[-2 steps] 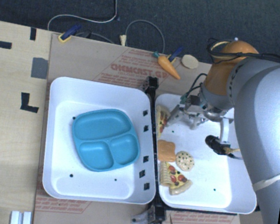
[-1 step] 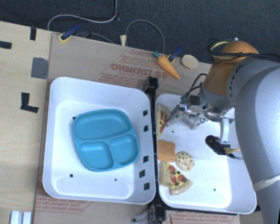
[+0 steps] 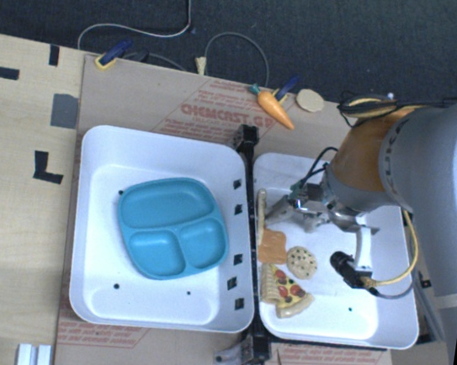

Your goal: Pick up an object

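Note:
My gripper (image 3: 291, 205) reaches down into the right bin (image 3: 377, 327), near its left wall, under the orange wrist band. Just below it lie a tan toast slice (image 3: 272, 247), a round cookie (image 3: 301, 261) and a pizza slice (image 3: 287, 294). A thin pale stick-like piece (image 3: 259, 224) lies along the bin's left wall. The fingertips are low over the bin floor above the toast, and I see nothing between them.
The left bin (image 3: 87, 275) holds a blue divided plate (image 3: 172, 227). A toy carrot (image 3: 275, 109) and a round tan disc (image 3: 309, 101) lie on the cardboard behind the bins. Cables run along the back and around the arm.

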`<action>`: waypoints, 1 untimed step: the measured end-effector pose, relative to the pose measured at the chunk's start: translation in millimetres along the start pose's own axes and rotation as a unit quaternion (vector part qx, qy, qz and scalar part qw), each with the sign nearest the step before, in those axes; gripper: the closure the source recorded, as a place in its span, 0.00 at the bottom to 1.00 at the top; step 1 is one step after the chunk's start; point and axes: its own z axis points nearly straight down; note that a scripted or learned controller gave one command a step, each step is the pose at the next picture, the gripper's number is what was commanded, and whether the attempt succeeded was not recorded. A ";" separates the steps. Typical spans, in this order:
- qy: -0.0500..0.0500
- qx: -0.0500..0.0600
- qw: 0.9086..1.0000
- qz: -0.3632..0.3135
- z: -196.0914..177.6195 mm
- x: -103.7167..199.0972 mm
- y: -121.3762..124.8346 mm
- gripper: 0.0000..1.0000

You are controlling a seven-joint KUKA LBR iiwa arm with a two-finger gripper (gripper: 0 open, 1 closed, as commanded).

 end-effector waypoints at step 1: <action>0.002 -0.002 1.000 -0.001 -0.8 -36.4 -34.0 0.00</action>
